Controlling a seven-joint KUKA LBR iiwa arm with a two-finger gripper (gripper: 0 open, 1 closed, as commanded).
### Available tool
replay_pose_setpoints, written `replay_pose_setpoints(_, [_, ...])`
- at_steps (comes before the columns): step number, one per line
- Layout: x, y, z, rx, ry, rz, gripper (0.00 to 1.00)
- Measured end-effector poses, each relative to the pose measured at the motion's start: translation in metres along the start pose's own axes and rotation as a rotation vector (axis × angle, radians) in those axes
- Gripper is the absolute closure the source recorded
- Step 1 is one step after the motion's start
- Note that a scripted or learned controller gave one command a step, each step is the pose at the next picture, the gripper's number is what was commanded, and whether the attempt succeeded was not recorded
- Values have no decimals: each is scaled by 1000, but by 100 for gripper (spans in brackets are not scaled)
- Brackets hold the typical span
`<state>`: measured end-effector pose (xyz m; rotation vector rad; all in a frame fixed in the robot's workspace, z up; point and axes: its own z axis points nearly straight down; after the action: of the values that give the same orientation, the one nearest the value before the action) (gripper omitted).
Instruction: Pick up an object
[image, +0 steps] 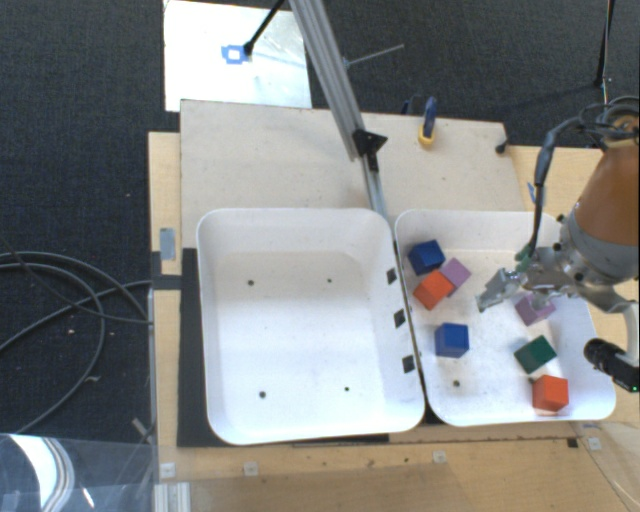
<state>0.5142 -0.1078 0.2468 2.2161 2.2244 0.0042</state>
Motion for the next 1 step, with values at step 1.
replay_pose_setpoints(1, [18, 59, 150, 8, 0, -3, 0])
